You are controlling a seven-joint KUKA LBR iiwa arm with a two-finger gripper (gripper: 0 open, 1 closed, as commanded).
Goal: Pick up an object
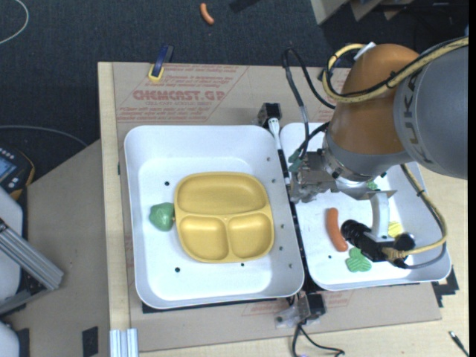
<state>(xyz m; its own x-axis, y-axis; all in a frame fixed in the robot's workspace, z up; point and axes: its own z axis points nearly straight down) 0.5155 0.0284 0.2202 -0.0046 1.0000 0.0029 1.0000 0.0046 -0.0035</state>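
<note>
My gripper hangs over the left edge of the right bin, close to the wall between the two bins, with the grey and orange arm covering most of that bin. An orange sausage-shaped piece lies in the right bin just below and to the right of the gripper, apart from it. A small green piece sits near that bin's front edge. A yellow piece peeks out further right, partly hidden.
The left bin holds a yellow divided tray with a green lump at its left side. A blue and yellow tool lies on the board behind the bins.
</note>
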